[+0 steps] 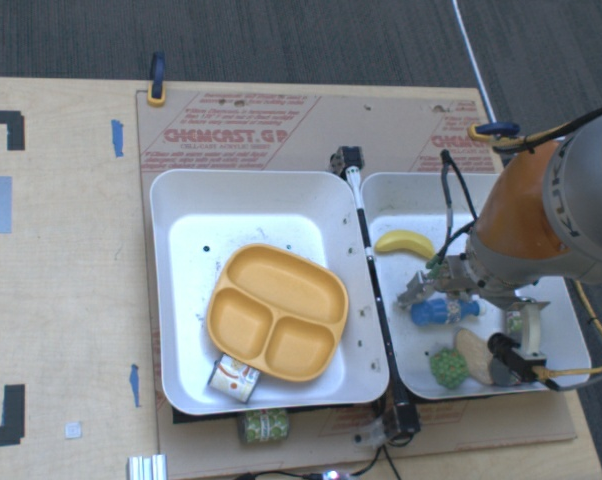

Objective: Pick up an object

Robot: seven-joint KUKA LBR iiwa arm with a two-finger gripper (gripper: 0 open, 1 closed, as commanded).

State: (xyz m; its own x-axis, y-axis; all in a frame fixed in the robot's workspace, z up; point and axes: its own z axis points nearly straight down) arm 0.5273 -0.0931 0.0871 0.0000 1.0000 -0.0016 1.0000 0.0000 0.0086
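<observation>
My gripper [428, 290] hangs low in the right bin [579, 353], over its middle. A blue toy [443, 311] lies just below and in front of it, close to or touching it. A yellow banana [404, 243] rests a little behind the gripper, near the bin's left wall. In the front of this bin a bumpy green ball [447, 368] lies next to a tan wooden piece [474, 352]. Nothing shows as lifted off the bin floor.
The left bin [171, 268] holds a yellow divided plate [278, 313] that leans over a small white and red carton [234, 378]. A green jar [266, 425] lies on the board in front of that bin. The arm's orange band [516, 213] covers the right bin's back right.
</observation>
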